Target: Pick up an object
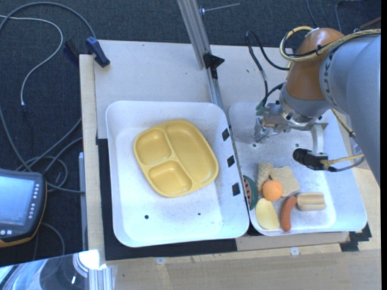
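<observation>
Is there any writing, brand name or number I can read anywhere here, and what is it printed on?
None can be read.
Handheld screen at the left edge: its display glows, but anything on it is too blurred to read.
Yellow divided plate, white bins and toy food: no text shows.

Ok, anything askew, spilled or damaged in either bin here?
Nothing spilled or visibly damaged. The yellow tray lies skewed in the left bin, and the toy foods crowd the right bin's near corner.
</observation>
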`<state>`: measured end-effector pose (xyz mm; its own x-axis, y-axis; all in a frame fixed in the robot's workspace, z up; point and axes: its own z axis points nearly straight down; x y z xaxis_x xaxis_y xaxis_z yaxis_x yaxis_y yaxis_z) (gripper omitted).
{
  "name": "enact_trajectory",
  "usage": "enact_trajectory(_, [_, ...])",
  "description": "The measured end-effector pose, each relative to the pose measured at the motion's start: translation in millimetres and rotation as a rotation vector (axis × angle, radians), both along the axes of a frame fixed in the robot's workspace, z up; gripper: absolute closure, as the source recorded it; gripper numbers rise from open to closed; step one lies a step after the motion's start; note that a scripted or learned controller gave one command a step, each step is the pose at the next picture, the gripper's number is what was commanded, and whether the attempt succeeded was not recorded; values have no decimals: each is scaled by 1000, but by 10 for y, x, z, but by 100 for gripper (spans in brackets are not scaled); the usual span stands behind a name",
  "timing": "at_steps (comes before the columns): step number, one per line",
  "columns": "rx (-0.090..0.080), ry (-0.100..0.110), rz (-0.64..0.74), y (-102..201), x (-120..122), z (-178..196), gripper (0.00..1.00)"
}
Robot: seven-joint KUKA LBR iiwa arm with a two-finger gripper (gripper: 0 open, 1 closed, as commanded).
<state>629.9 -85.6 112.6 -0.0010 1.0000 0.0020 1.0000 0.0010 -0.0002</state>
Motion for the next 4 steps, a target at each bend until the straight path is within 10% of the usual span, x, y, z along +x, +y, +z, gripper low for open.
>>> enact_trajectory(3, [-3, -8, 1, -29, 63, 1686, 100])
enact_trajectory(4, [1, 4, 3, 405, -129, 1528, 100])
